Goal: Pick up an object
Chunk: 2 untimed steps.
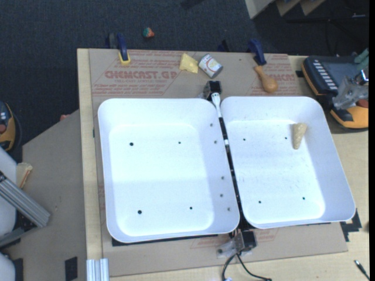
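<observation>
Bench with two shallow white bins, viewed from above at a slant. The left white bin (111, 174) and the right white bin (334, 174) are set side by side, touching along a dark seam. A pale beige, elongated lump (299, 135), the one thing lying in a bin, is seen in the right bin near its far right corner, on the bin floor and apart from the walls. The state of the claw cannot be told.

The bins are borne by a brown board (152, 75) printed in red; "CHEMCAST G P" can be read at its far left, while the smaller red lines are too fine to read. The board is clamped at the far edge by a left blue clamp (122, 47) and a right blue clamp (255, 50). Between the clamps are found a yellow wedge-shaped piece (188, 63) and, just beside it, a small white box (210, 65) with illegible print. A brown pear-shaped object (266, 79) is seen near the right clamp. A black-and-orange handheld unit (328, 81) lies at the far right.
</observation>
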{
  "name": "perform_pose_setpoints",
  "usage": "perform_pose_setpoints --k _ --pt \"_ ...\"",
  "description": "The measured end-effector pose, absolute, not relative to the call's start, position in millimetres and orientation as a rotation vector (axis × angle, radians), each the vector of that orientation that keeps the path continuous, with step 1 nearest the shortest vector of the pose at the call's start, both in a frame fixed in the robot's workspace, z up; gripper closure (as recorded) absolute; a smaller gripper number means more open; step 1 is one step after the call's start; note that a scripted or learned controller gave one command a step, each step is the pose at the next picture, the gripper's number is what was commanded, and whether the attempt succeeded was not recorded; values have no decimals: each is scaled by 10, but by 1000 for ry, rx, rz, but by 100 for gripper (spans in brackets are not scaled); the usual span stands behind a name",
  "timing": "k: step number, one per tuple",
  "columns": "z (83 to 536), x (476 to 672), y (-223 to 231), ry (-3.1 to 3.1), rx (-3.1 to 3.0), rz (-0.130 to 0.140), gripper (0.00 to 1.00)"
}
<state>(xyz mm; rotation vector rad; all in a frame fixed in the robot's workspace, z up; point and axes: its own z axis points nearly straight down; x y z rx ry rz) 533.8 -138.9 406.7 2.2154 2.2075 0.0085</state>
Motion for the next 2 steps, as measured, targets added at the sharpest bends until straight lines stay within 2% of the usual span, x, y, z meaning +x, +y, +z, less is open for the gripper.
perform_pose_setpoints --k 1,2 --pt "3358 4970 -1296 2225 2228 -6 100" --pt "4025 4783 -2113 2204 2221 2 100"
